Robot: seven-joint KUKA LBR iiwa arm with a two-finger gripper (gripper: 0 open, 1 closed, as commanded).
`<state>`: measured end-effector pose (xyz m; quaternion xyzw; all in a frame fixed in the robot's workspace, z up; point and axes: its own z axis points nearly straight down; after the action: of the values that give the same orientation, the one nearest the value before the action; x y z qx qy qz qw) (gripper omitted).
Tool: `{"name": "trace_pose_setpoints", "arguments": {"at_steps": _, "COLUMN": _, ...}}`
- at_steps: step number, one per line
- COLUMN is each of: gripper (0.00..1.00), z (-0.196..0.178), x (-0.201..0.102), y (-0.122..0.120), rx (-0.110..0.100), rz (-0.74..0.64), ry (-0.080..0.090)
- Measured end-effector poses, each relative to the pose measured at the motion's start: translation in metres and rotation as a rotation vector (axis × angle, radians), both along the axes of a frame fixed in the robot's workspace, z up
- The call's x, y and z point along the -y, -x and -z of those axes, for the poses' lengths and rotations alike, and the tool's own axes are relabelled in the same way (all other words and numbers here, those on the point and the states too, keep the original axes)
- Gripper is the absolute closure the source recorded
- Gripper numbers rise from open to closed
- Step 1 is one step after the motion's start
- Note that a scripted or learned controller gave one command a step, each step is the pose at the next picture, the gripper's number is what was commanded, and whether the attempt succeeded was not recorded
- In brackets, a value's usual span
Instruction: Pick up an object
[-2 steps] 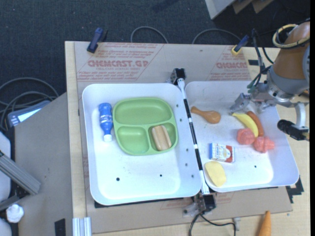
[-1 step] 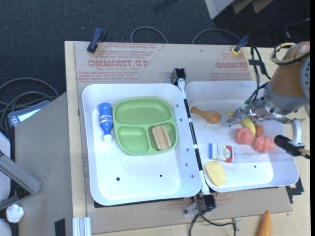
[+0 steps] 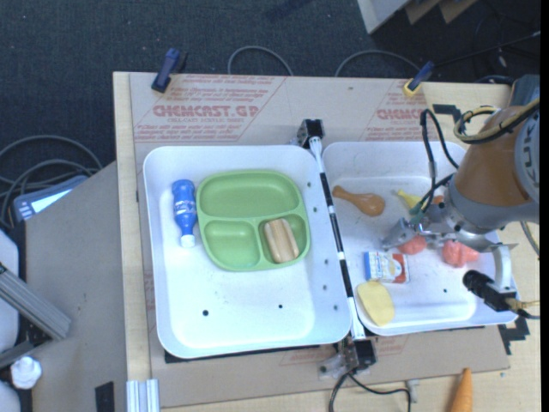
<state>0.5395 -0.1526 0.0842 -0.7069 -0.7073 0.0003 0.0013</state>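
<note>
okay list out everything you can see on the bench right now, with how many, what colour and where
bins: two, white, side by side on the bench
divided plate: one, green, left bin
bread roll: one, tan, plate's lower right compartment
bottle: one, blue with white cap, left of the plate
wooden spoon: one, brown, right bin, upper left
carton: one, white with blue and red print, right bin, lower left
yellow piece: one, pale yellow, right bin's near rim
red pieces: two, red-orange, right bin, beside the gripper
clamps: two, blue, board's far edge
arm: one, grey with orange band, over the right bin
gripper: one, dark metal, low in the right bin
</note>
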Motion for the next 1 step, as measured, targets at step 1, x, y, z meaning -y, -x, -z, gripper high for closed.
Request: {"name": "trace_pose_setpoints", "arguments": {"at_steps": 1, "gripper": 1.0, "z": -0.0105, "x": 0.0005, "y": -0.0008, "rx": 0.004, "rz": 0.002, "ry": 0.001}}
